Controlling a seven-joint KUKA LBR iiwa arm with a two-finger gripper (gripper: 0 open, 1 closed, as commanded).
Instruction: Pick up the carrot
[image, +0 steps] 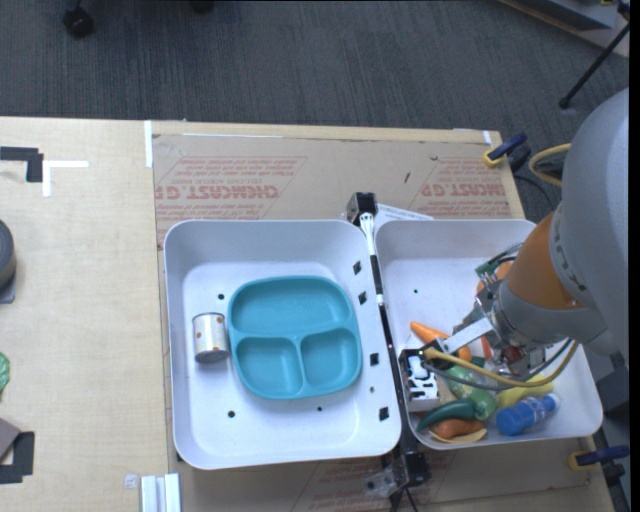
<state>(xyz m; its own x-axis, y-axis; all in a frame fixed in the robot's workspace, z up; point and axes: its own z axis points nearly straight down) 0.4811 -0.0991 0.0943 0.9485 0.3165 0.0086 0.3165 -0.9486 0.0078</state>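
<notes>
A slanted view from above shows two shallow white bins side by side on a sheet of cardboard laid over a pale wooden bench.

The left bin holds a teal plate with three compartments, lying flat near the middle. A small silver can lies on its side just beside the plate's left edge.

The grey arm, with its orange band, reaches in from the right and hangs over the right bin. The gripper is low over the middle of that bin. It is too cluttered and small to make out, so I cannot tell whether it is released or clenched, or whether anything is in it.

The carrot, a small orange taper, lies on the floor of the right bin, left of centre and just left of the gripper.

Nearer the bin's front edge is a heap of items: a green vegetable, a small orange piece below it, and a blue bottle on its side to the right.
</notes>
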